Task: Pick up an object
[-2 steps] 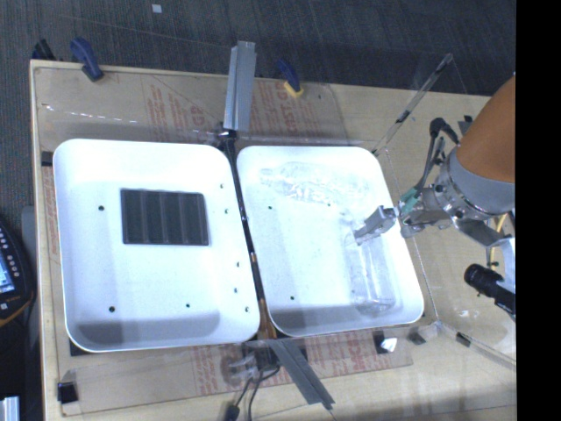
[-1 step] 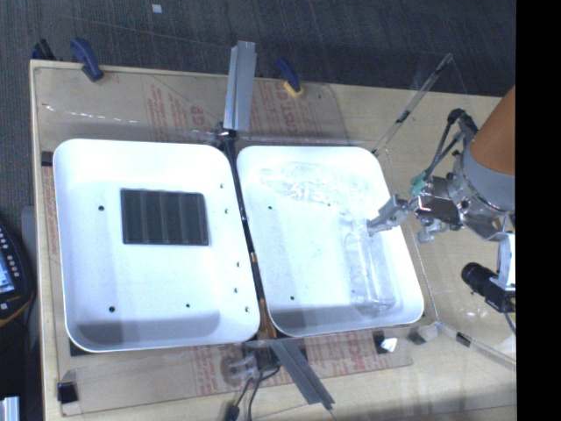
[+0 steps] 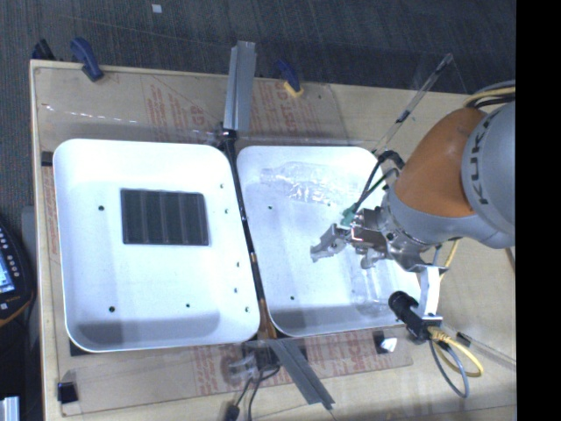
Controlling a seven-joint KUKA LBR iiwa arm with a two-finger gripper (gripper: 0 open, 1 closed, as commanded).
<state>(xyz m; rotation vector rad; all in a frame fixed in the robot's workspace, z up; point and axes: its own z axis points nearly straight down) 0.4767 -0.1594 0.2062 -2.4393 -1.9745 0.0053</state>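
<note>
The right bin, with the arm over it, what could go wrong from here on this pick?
1. The bottle is clear plastic on white, so it is hard to see; the pincer may close beside it.
2. The bottle lies toward the far side of the right bin, apart from the pincer, so a straight descent would likely meet bare floor.
3. The cables hang near the wrist and could snag.
</note>
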